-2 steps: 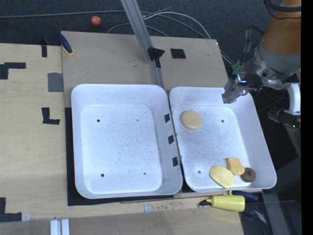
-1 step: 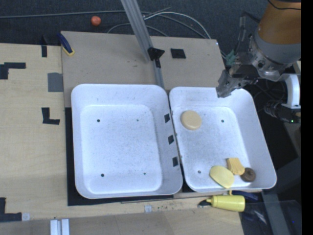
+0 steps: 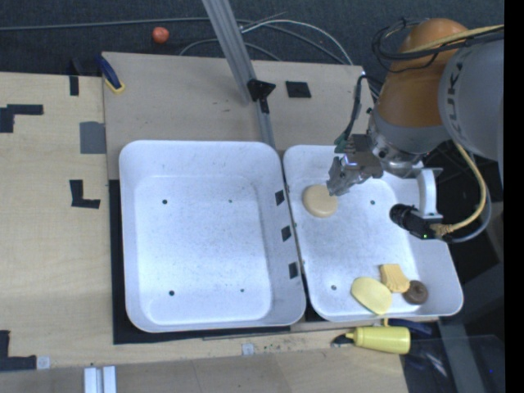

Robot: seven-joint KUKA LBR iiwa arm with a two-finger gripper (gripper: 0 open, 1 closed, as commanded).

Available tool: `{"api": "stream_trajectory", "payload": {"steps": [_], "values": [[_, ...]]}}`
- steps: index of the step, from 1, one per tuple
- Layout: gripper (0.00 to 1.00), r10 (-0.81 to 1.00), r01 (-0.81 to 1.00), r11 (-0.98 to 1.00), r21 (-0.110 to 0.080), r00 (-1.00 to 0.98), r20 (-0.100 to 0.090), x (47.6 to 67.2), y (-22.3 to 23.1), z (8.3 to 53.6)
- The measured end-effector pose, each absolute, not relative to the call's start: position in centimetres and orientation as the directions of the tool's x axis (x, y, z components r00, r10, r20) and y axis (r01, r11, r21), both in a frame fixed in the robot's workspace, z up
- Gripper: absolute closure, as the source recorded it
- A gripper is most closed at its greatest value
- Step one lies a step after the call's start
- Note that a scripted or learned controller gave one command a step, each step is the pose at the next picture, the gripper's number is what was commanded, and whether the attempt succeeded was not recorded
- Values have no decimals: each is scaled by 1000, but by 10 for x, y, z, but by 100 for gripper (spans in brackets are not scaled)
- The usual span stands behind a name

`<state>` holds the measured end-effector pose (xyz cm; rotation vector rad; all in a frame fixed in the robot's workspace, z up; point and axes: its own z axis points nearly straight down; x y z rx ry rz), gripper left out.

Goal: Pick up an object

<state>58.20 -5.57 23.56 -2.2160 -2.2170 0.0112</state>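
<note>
- The arm (image 3: pixel 430 80), grey with an orange band, is seen reaching in from the right over the right bin (image 3: pixel 360 244).
- The claw (image 3: pixel 340 182) is positioned low over the upper-left part of the right bin, at the upper-right edge of a round beige object (image 3: pixel 319 202).
- Whether the claw is open or closed cannot be told; its tips are too dark and too small to be resolved.
- Contact between claw and round beige object cannot be confirmed; the two are seen just beside each other, possibly touching.
- The round beige object is lying on the bin floor near the bin's left wall.
- Three further items are grouped at the lower-right corner of the right bin: a yellow oval object (image 3: pixel 371 294), a small tan block (image 3: pixel 394 277) just above it, and a small dark brown round piece (image 3: pixel 416 292) at the right.
- The left bin (image 3: pixel 201 236) is set directly beside the right bin, rims touching.
- A yellow object (image 3: pixel 383 339) is lying on the tabletop (image 3: pixel 49 219) just below the right bin.
- A small red ball (image 3: pixel 160 33) is seen on the dark floor beyond the tabletop, well apart from the bins.
</note>
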Motion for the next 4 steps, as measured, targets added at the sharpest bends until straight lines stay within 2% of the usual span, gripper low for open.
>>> {"api": "stream_trajectory", "payload": {"steps": [1,2,3,4], "values": [[100,1000,1000,5,4,-5,1,556,-6,286],[100,1000,1000,3,-1,-3,1,536,25,280],[100,1000,1000,1,-9,-1,-1,532,33,185],[100,1000,1000,5,3,-5,2,491,80,235]]}}
